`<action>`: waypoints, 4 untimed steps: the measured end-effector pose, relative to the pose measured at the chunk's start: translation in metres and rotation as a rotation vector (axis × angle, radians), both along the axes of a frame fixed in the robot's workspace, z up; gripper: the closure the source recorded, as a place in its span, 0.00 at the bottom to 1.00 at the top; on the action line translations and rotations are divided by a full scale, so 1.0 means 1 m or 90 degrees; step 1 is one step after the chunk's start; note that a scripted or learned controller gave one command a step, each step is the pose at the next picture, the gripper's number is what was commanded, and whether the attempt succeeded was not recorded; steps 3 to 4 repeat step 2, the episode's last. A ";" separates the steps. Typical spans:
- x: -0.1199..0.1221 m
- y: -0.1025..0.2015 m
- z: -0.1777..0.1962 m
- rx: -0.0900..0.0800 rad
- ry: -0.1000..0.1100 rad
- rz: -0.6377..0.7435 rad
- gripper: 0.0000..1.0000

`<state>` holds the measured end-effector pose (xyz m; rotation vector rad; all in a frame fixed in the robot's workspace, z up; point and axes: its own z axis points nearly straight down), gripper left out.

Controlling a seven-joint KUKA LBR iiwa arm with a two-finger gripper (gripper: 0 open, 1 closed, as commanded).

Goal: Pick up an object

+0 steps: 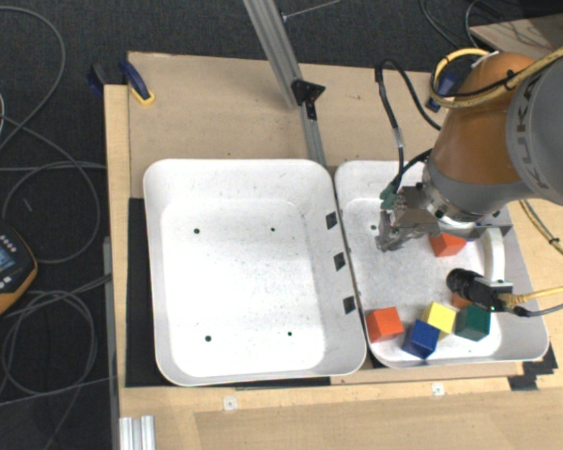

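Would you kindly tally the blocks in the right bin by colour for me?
Orange blocks: 2, one near the front rim, one beside the gripper
Yellow block: 1
Blue block: 1
Green block: 1
Total: 5

Illumination even and diffuse from overhead; white bins [244,279] bright without glare, shadows soft, focus slightly soft throughout.
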<state>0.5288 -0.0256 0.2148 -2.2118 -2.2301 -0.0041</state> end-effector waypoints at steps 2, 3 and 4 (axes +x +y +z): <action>0.032 0.103 0.011 0.000 0.000 -0.001 1.00; 0.032 0.103 0.011 0.000 0.000 -0.001 1.00; 0.032 0.103 0.011 0.000 0.000 -0.001 1.00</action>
